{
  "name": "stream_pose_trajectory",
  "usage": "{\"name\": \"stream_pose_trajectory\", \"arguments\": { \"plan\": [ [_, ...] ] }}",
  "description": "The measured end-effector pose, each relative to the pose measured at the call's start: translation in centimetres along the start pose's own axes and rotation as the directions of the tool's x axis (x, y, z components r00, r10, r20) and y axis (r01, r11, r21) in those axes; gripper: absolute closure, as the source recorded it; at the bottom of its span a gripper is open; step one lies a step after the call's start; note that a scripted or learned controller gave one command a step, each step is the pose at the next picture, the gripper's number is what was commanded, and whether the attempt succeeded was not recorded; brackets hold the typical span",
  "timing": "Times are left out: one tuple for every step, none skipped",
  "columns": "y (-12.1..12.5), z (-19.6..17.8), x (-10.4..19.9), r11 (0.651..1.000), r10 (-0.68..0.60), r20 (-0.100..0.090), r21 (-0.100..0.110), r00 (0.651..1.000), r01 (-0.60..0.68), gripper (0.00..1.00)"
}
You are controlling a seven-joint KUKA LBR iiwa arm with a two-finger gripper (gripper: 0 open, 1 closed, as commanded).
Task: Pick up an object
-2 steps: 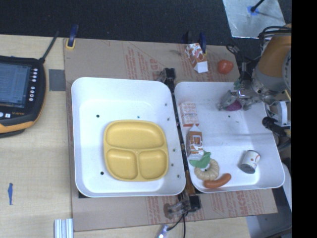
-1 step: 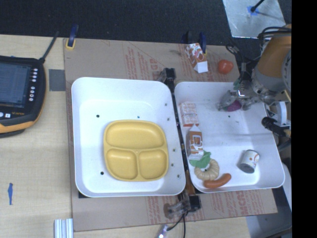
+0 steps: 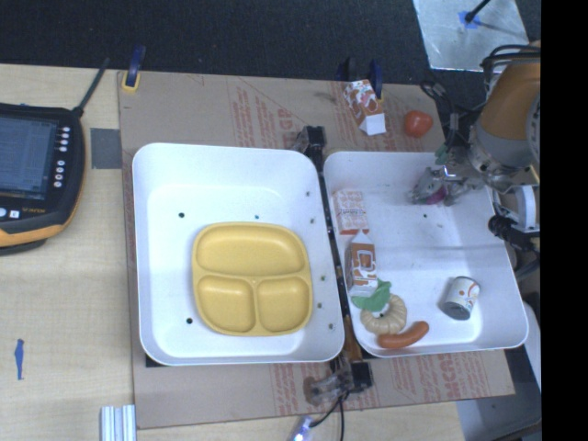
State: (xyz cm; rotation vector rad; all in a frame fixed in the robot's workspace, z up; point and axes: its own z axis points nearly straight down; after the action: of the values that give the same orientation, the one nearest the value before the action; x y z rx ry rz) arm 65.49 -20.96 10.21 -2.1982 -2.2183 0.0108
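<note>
The two-finger gripper (image 3: pixel 439 180) sits low over the far right corner of the right-hand shallow white bin (image 3: pixel 478 246), at the end of the grey arm with an orange band (image 3: pixel 508 108) that reaches in from the right. I cannot tell how the gripper is set; the metal parts blur together there, and nothing can be seen held in it.

The things it might lift lie away from it in the same bin. Nearest, toward the front right, a small white cup with a red mark (image 3: pixel 460 298) lies on its side. It looks light and stiff, likely to roll, and is best taken across its round body. Along the bin's left wall lie two flat printed packets, a pale one (image 3: pixel 350 210) and, just in front of it, a brown one (image 3: pixel 361 262). Both look thin and light, hard to get under from above. In front of them, a beige ring-shaped toy pastry with a green leaf on it (image 3: pixel 383 309) touches an orange toy sausage (image 3: pixel 402 336) at the front edge. The sausage looks smooth and slippery, and is best pinched across its narrow middle.

The left white bin (image 3: pixel 230 177) holds a yellow three-part plastic tray (image 3: pixel 251 277). Behind the bins, on the cardboard-covered tabletop (image 3: pixel 230 108), stand a small red and white carton (image 3: pixel 365 105) and a red ball (image 3: pixel 417 123). A black and orange control tablet (image 3: pixel 35 173) lies far left.
</note>
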Motion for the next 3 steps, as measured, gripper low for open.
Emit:
{"name": "stream_pose_trajectory", "arguments": {
  "plan": [
    [0.1,-12.0,8.8,1.000,0.004,0.008,-0.020,1.000,-0.004,1.00],
    [0.0,-11.8,8.7,1.000,0.005,0.008,-0.016,1.000,-0.005,0.00],
    [-5.1,1.4,6.7,1.000,0.005,0.009,-0.010,1.000,-0.005,0.00]
  ]
}}
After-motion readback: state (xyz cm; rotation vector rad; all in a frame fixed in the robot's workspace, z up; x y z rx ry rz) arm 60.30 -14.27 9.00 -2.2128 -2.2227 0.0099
